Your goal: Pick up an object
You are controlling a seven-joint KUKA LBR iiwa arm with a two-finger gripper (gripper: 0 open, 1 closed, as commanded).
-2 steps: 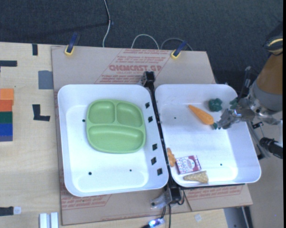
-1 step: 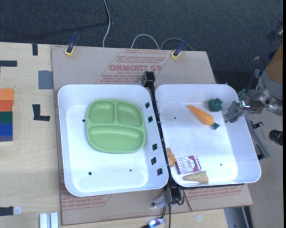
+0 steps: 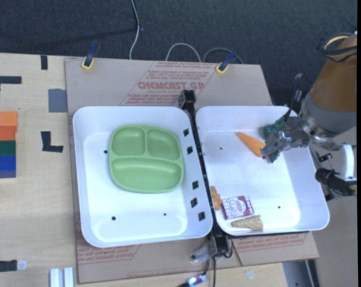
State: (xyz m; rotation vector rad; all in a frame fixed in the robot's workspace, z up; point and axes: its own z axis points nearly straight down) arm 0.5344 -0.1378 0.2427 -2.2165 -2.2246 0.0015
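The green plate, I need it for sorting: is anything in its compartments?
Empty. The green plate lies flat in the left bin, and all three compartments show bare green.

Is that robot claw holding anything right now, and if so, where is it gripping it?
Nothing shows between its fingers. The gripper hovers in the right bin, just right of the orange carrot-like piece, which lies on the bin floor.

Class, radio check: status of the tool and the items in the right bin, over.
Tool low over right white bin, beside orange carrot-shaped piece. Nothing seen gripped. Small maroon packet and tan wedge lie apart.
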